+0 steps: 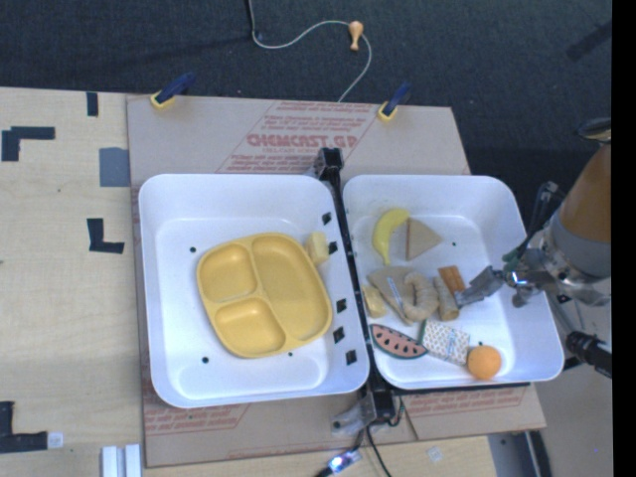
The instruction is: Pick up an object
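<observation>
Closest to me, at the near edge of the right bin (500, 191), an orange ball (484, 362) sits beside a patterned packet (444, 341), with a watermelon slice toy (396, 345) just left of that by the divider. A little further in lies a cluster of beige pieces (405, 297), with a small brown block (452, 280) touching its right side. The gripper (476, 288) comes in low from the right and its tip is just beside that brown block; I cannot tell from here whether it is spread or pressed together, and nothing is visibly caught in it. Behind it the grey arm rises to its orange band (602, 199). Beyond the cluster a yellow banana (389, 233) lies next to a tan wedge (423, 238). In the left bin (157, 199) a yellow divided plate (263, 295) lies flat, a pale yellow piece (318, 247) at its far right corner. Both bins rest on a cardboard sheet (288, 139), pinned at its far edge by two blue-and-yellow clamps (171, 90) (395, 99). Past them a white cable (298, 36) loops across the dark floor.
</observation>
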You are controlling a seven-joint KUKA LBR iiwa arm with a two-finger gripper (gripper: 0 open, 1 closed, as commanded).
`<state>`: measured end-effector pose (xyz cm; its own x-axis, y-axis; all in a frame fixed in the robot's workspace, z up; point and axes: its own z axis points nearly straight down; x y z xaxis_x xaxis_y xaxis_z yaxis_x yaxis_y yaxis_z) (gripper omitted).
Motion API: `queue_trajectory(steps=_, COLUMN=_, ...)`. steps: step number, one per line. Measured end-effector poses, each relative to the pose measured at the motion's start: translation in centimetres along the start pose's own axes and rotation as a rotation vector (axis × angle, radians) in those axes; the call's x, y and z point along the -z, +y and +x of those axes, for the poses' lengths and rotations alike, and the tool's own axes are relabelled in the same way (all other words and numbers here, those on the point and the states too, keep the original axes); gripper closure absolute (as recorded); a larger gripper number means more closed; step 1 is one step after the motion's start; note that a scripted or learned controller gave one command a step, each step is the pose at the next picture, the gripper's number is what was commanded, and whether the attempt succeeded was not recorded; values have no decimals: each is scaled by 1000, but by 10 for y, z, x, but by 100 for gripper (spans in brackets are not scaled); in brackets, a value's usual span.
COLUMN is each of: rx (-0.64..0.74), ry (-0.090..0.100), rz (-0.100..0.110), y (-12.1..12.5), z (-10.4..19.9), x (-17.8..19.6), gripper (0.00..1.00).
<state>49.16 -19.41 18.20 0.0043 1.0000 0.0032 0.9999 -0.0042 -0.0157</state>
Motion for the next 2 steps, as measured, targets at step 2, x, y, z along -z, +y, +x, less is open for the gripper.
queue_trajectory(steps=2, rx=5, ry=-2, rz=-9, y=5, z=1, x=-57, gripper=0)
